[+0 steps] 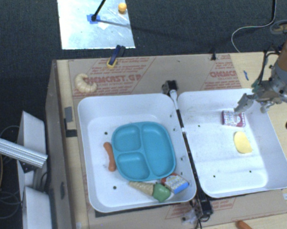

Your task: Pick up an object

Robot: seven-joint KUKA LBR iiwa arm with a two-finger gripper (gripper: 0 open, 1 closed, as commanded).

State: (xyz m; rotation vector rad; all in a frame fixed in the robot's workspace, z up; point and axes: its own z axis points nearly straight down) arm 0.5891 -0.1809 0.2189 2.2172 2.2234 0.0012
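Cardboard-topped table [130, 78], two white bins | pincer [246, 102] over right bin [277, 175], grip unreadable, nothing visibly held | red-white packet [233, 118] just beside it | step: approach | next: descend squarely onto packet.

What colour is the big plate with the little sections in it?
The divided plate is light blue all over. It shows clearly in the camera view, sitting in the left bin.

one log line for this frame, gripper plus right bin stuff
gripper: above right bin, far side | nearest: red-white packet | grasp: none seen | also in bin: yellow piece
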